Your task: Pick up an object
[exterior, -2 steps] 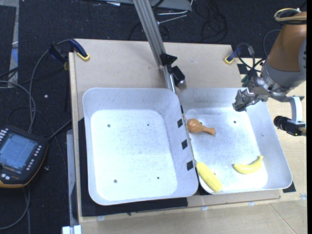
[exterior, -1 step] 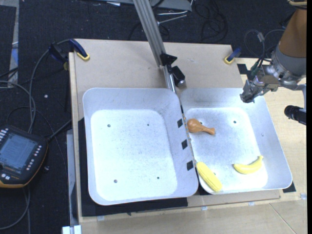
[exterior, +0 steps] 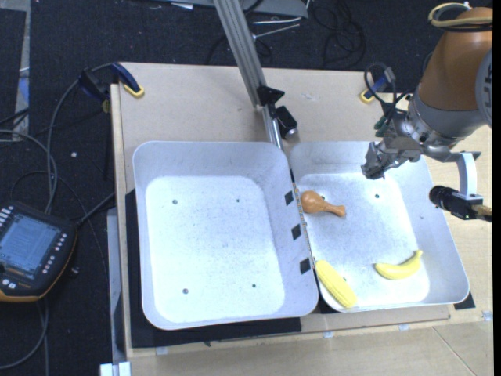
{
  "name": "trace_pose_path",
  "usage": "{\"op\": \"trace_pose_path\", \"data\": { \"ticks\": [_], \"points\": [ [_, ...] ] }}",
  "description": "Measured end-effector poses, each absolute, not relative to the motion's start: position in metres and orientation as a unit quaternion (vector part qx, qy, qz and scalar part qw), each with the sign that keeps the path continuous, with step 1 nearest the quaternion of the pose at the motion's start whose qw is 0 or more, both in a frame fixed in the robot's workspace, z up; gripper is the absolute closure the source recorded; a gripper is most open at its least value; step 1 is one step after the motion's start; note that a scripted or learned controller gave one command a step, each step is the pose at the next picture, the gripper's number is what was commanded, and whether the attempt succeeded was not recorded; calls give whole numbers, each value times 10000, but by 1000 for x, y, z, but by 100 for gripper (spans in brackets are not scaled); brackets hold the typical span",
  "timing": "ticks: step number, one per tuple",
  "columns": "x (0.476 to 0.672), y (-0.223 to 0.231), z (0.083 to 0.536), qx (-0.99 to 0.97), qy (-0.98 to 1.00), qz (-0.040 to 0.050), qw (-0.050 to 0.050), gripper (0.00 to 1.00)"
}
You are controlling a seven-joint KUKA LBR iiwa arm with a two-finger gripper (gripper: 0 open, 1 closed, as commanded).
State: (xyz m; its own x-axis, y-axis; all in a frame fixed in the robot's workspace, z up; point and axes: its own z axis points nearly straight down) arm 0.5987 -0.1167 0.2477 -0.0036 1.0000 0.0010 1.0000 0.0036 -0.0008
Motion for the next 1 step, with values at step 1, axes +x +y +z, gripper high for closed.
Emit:
{"op": "trace_pose_path", "data": {
  "ticks": [1],
  "points": [
    [585,-69,254,-7057,-7085,-4,2,100]
  ]
}}
